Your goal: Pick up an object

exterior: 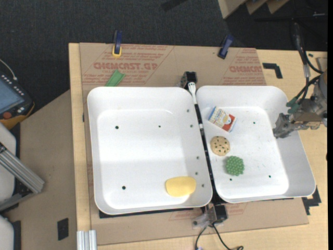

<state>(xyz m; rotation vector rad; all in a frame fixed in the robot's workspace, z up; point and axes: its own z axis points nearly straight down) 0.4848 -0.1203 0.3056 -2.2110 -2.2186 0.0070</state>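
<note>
While the claw point(283, 125) hovers at the right bin's point(270, 189) edge, grip state unreadable, the cookie point(220, 146) lies mid-bin near the divider: light, stiff, crumbly, best pinched across its rim

Cookie point(220, 146) between carton point(222, 119) and grapes point(234, 166).

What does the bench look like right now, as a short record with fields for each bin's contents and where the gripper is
left bin: one yellow lump near the front right corner
right bin: small carton, cookie, green ball, all in its left half, lined up front to back
items touching: none, all apart
gripper: over the right bin's right edge, away from all three items
held item: none seen
</note>
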